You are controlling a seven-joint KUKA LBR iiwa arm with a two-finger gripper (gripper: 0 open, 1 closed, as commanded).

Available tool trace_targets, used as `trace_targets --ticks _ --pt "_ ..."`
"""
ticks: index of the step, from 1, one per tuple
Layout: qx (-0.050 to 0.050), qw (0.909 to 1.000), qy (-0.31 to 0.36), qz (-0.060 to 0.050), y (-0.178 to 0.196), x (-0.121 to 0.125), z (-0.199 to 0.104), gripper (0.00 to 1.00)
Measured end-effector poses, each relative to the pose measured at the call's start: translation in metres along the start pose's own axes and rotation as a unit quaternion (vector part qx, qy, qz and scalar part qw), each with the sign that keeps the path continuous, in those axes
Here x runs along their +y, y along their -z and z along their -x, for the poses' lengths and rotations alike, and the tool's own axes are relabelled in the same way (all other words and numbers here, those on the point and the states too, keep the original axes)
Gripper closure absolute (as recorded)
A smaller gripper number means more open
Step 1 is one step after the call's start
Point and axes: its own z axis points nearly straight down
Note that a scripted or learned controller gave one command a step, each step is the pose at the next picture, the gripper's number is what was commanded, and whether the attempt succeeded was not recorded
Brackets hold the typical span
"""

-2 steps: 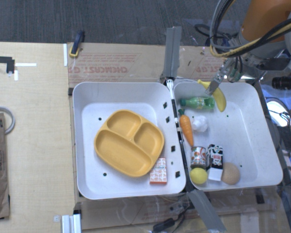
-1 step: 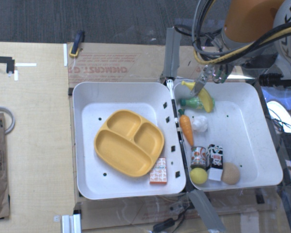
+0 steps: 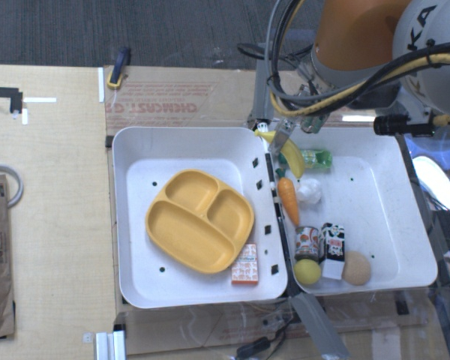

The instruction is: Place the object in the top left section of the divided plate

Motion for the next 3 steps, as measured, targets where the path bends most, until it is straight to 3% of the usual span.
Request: trace_targets --ticks 1,2,3 --pt "-0.001 0.9906 0.137 0.001 0.044 0.026 -0.037 1.00" --pt "-0.001 0.9911 0.133 0.001 0.057 0.101 -0.030 1.00" --pt "-0.001 0.9986 0.053 0.000 0.059 0.154 -0.057 1.00"
